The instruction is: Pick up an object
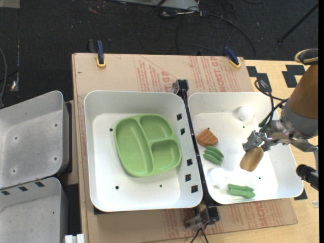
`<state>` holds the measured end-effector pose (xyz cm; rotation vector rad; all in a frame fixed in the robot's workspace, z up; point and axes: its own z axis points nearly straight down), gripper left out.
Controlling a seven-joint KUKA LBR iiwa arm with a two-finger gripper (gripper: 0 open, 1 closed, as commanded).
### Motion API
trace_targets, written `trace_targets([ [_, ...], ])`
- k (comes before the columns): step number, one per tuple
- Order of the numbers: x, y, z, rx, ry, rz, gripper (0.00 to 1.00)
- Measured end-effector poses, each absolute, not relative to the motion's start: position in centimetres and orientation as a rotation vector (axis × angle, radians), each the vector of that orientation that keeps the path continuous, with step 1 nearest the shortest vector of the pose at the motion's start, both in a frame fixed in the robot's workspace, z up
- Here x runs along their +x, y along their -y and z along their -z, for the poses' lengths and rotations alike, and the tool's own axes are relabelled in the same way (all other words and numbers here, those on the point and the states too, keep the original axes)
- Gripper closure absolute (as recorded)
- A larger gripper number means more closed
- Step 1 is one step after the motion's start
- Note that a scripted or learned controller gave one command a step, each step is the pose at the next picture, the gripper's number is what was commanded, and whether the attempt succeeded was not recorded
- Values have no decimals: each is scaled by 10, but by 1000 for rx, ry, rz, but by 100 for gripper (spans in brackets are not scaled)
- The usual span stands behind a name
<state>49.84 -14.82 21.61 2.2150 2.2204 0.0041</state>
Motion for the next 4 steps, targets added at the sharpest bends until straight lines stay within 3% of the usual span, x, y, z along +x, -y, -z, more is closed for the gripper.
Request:
trace_targets([
  [1,500,148,-269,2214,-2221,-5,100],
  [4,544,-1,-241,2214,-2231,1,100],
])
